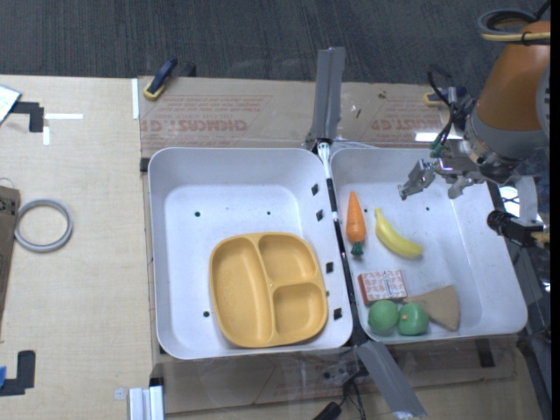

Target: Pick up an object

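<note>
The right bin [490,261] holds an orange carrot [354,218] near its left wall, a yellow banana [397,236] beside it, a small red-and-white packet [382,284], two green round fruits [398,318] and a tan wedge [439,306] at the front. My gripper [435,182] hangs over the back of this bin, up and to the right of the banana. Its two fingers are spread apart, with nothing between them.
The left bin [175,234] holds a yellow divided plate [267,287]. A grey upright post [328,94] stands behind the wall between the bins. On the bench at left lies a roll of tape [39,225]. Cardboard [227,112] lies behind the bins.
</note>
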`<state>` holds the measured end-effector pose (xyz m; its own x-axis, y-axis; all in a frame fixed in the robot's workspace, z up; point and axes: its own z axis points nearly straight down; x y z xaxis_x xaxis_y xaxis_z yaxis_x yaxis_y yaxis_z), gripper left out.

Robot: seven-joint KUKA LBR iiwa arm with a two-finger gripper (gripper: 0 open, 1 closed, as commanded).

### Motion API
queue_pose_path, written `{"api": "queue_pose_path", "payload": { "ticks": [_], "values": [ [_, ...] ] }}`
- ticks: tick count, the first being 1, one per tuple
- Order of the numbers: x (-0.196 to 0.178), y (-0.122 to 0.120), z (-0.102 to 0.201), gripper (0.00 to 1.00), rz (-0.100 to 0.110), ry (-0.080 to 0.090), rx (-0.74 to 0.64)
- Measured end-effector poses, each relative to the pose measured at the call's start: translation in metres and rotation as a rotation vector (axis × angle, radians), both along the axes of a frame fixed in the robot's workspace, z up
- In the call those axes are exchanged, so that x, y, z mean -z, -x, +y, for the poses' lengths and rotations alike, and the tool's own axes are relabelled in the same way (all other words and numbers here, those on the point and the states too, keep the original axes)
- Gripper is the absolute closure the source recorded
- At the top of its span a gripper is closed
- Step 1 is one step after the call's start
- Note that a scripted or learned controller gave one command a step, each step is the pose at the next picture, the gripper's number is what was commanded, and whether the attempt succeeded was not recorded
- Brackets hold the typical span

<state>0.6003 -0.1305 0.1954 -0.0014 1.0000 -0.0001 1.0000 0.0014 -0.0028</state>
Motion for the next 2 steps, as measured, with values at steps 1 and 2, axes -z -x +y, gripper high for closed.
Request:
{"api": "queue_pose_path", "payload": {
  "ticks": [1, 2],
  "values": [
    [0.1039, -0.0006, 0.0358, 0.0, -0.002, 0.001, 0.018],
    [0.0951, -0.0003, 0.0339, 1.0, -0.001, 0.001, 0.023]
  ]
}}
